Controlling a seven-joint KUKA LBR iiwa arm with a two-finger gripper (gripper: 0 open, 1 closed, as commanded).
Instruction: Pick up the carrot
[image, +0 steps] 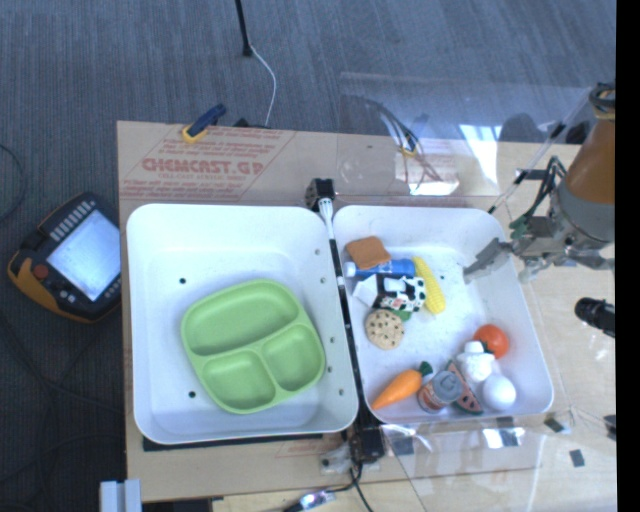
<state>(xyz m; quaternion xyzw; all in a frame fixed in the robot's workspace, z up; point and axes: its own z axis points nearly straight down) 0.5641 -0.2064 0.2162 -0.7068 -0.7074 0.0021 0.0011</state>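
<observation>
The orange carrot (398, 387) with a green top lies near the front left corner of the right bin (455, 215), its tip pointing toward the bin's front wall. My gripper (492, 256) hangs over the bin's right side, well behind and to the right of the carrot, and nothing shows in it. The arm's grey wrist and orange band (598, 165) stand above the bin's right rim.
Around the carrot lie a cookie (383, 328), a small can (439, 391), a white ball (497, 391) and an orange fruit (491, 340). Farther back are a corn cob (428, 284), a cow toy (401, 294) and toast (367, 251). The left bin (160, 235) holds a green divided plate (253, 345).
</observation>
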